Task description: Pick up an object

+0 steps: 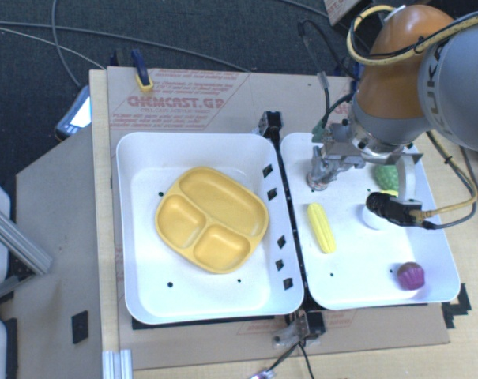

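Note:
My gripper (321, 177) hangs over the upper left part of the right bin (357, 290), just above the bin floor. A yellow corn cob (321, 227) lies a short way below it, apart from it. A green object (386, 178) sits to the gripper's right, partly hidden by the arm. A small purple object (411, 275) rests near the bin's lower right corner. A small white object (373, 219) lies between the green one and the purple one.
The left bin (140, 290) holds a yellow divided plate (212, 219) at its middle. A black clip rail (280, 212) runs between the two bins. The arm's orange and grey body covers the right bin's upper right corner.

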Robot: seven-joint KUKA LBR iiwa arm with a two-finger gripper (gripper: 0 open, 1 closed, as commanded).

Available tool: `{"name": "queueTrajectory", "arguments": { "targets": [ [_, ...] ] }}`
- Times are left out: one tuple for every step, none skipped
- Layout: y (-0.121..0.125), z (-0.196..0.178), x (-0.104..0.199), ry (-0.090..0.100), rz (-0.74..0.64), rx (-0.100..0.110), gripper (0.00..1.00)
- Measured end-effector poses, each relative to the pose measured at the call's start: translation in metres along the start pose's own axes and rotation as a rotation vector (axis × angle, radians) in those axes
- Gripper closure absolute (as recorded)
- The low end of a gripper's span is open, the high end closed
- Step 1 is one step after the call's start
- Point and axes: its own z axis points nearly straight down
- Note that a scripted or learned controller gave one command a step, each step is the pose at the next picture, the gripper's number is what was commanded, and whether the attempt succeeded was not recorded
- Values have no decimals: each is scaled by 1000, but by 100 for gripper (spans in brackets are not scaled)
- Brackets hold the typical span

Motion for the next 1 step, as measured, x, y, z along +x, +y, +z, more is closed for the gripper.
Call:
{"name": "queueTrajectory", "arguments": {
  "targets": [
    [4,-4,58,1,-2,-1,100]
  ]
}}
